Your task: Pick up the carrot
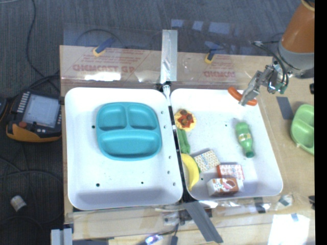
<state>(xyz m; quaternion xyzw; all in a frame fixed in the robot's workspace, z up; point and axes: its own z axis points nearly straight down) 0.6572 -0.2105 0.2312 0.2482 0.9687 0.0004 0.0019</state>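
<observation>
The carrot [235, 93] is a small orange piece at the far right corner of the right bin [265, 152]. It appears lifted slightly above the bin's rim. My gripper [251, 92] comes in from the upper right, and its grey fingers [254, 86] are closed around the carrot's middle. Orange ends stick out on both sides of them. The arm's orange band [301, 22] is at the top right corner.
The right bin holds a green bottle [244, 138], a pizza slice toy [185, 119], a green vegetable [184, 141], a banana [191, 170], a patterned box [207, 161] and a red packet [225, 180]. A teal divided plate [127, 129] lies in the left bin [82, 188]. A green object [305, 126] sits outside, right.
</observation>
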